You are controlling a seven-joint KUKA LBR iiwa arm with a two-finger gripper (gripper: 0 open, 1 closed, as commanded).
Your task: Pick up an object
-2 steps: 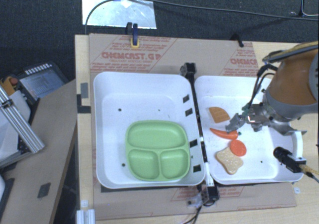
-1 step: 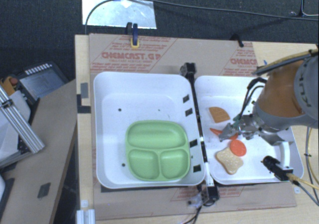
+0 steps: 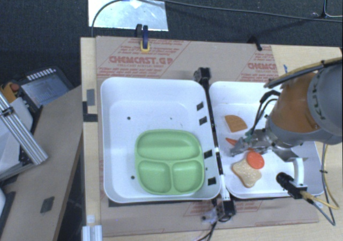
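The right bin (image 3: 228, 91) holds a tan wedge-shaped piece (image 3: 235, 122), a small orange-red sliver (image 3: 230, 141), a red round piece (image 3: 255, 160) and a beige bone-shaped biscuit (image 3: 246, 174). My gripper (image 3: 242, 147) hangs low over the middle of this bin. It is just above and left of the red round piece and right beside the orange-red sliver. The arm covers the bin's right part.
The left bin (image 3: 123, 95) holds a green three-compartment tray (image 3: 169, 160) in its lower right part. A black divider strip (image 3: 209, 122) runs between the two bins. Cardboard (image 3: 161, 58) lies under both.
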